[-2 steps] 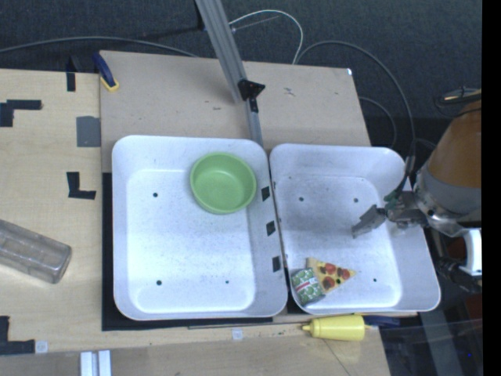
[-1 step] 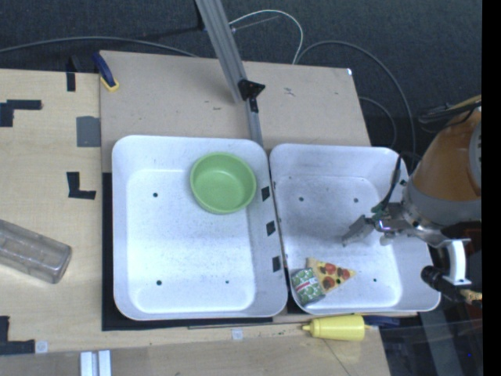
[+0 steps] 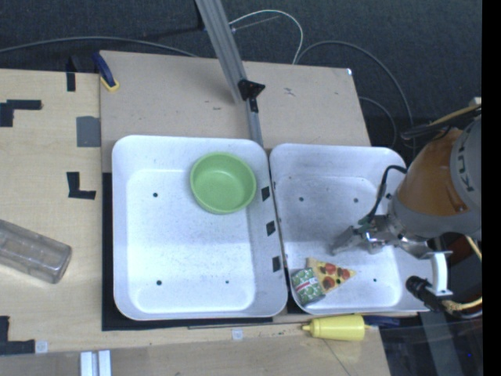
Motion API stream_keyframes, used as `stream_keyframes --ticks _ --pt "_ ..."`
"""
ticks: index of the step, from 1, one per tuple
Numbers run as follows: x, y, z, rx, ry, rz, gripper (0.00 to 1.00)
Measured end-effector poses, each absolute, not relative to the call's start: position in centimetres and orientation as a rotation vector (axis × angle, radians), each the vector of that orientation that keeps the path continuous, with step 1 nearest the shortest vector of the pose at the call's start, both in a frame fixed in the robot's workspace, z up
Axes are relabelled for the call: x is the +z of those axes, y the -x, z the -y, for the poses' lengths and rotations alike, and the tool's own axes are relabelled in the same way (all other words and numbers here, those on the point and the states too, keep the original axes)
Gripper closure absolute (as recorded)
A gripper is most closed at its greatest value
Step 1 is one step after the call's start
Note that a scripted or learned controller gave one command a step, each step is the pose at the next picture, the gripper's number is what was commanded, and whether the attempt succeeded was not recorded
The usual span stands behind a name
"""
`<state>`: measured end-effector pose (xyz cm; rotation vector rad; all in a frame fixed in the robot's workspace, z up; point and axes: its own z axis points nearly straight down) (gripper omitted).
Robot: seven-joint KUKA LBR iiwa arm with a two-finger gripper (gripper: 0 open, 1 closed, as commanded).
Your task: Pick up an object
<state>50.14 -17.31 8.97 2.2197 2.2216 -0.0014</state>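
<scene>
At right of the frame, the gripper (image 3: 342, 244) hangs in the right bin (image 3: 313, 163) above a pizza slice (image 3: 332, 274); its spread I cannot tell.

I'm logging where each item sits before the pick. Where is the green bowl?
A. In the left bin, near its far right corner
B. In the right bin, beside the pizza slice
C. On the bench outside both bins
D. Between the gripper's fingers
A: the green bowl sits inside the left bin, near its far right corner.
</scene>
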Motion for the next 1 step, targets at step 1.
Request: stream_keyframes --ticks 1 --pt "10.05 -50.14 17.22 0.000 -2.220 -2.225 1.00"
